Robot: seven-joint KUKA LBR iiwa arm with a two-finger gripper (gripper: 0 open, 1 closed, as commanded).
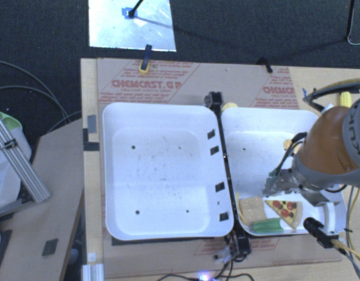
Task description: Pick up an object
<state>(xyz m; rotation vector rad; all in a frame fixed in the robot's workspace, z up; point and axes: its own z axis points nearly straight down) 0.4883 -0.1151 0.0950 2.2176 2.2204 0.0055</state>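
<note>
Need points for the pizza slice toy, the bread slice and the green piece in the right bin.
pizza slice toy (287, 210), camera view, on its red topping face.
bread slice (252, 208), camera view, on the middle of its tan face.
green piece (267, 226), camera view, on the middle of its length.

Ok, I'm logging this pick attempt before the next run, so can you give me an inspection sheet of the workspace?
Surface: bench with printed sheet, bearing left bin and right bin side by side.
Job's things: toast slice, pizza slice, green piece, all in the right bin's near corner.
Clutter: nothing seen in the left bin.
Grippers: gripper low over the right bin, just above the toast; grasp not discernible.
Cables: black cables left of the bench.
Surroundings: dark floor, metal plate beyond the bench.
</note>
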